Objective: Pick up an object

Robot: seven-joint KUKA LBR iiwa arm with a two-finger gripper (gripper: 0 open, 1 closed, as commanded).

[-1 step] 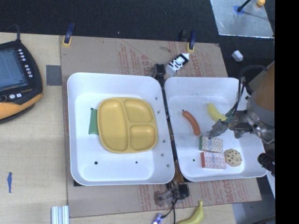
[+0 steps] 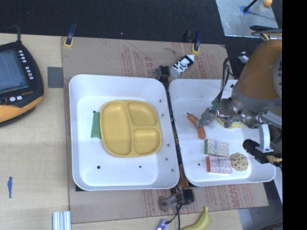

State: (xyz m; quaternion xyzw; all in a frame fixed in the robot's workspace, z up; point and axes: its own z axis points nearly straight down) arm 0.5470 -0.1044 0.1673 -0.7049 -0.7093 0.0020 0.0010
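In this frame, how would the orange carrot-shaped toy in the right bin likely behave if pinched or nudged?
The carrot looks slim and tapered, so it may roll or pivot when nudged. It lies flat on the right bin floor, probably leaving little height to pinch. Its glossy skin suggests light, possibly slippery plastic.

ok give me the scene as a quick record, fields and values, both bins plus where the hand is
left bin: yellow divided tray, lying on a green flat piece that sticks out at its left edge
right bin: orange carrot-like stick, two patterned packets, cookie, yellow item partly hidden under the arm
hand: low over the right bin, just right of the orange stick
held: nothing seen between its fingers
outside bins: banana at bottom edge
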